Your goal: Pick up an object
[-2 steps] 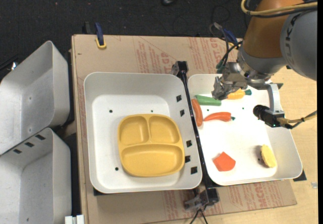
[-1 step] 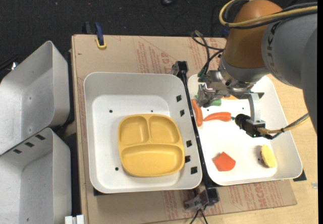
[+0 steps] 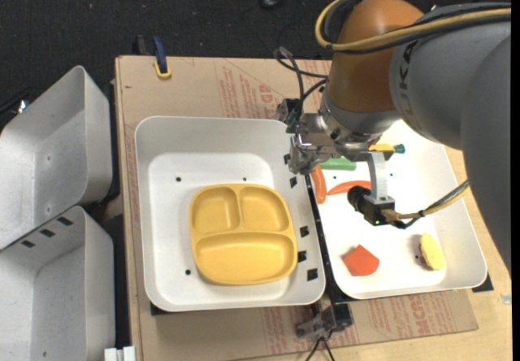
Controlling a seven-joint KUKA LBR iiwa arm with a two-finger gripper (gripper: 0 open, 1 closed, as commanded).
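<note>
Whether the jaws are released or clenched I cannot tell, because the wrist and its orange band cover the gripper (image 3: pixel 325 158) from above. It hangs over the inner edge of the right bin (image 3: pixel 455 180), close to the far-left corner, where the two bins meet. Just beside it, near the same edge, lie a green piece (image 3: pixel 340 163) and an orange carrot-like piece (image 3: pixel 327 187), partly hidden under the arm. Near the front edge of this bin rests a red-orange wedge (image 3: pixel 361 260), and toward the front-right corner a small yellow object (image 3: pixel 431 252). In the middle of the left bin (image 3: pixel 162 148) sits a yellow divided plate (image 3: pixel 242 232), flat, with three compartments.
</note>
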